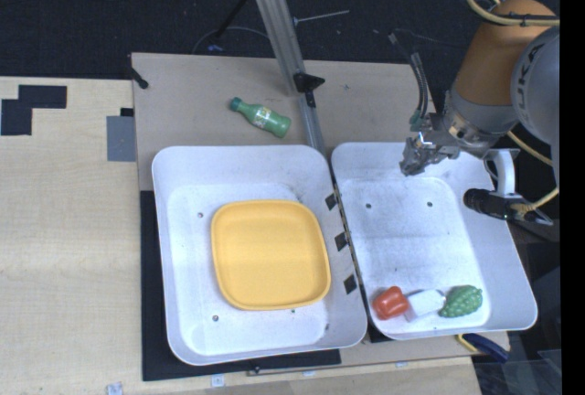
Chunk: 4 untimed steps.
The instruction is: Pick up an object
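fingers (pixel 413 160): above right bin's (pixel 402 229) back edge, grip state cannot tell | pepper (pixel 390 302), white block (pixel 425 303), grapes (pixel 461 301): front | plate (pixel 270 253): left bin (pixel 178 201)

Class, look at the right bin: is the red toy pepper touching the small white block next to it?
Touching. The camera view shows the red toy pepper pressed against the white block with no bin floor visible between them.

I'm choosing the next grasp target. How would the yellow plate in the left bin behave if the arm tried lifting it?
The yellow plate looks stiff and holds its shape, so it probably won't flop. It lies flat on the left bin, so a top-down pinch would likely slip off; its raised rim seems the better hold. Being wide, it may tilt if gripped at one edge.
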Each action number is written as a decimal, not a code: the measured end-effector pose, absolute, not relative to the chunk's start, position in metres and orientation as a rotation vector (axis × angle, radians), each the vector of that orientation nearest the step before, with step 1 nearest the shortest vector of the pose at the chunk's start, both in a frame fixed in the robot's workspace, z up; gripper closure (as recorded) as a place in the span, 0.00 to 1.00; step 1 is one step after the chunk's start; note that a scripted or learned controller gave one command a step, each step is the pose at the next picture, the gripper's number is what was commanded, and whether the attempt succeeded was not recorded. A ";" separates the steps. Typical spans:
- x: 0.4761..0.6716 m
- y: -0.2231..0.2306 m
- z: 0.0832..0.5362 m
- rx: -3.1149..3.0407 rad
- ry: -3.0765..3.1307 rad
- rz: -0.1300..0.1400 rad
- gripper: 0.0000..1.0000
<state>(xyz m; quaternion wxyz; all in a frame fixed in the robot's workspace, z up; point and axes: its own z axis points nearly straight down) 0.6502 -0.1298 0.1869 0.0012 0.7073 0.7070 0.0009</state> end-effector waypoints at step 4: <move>0.568 0.028 0.219 2.218 2.226 0.001 1.00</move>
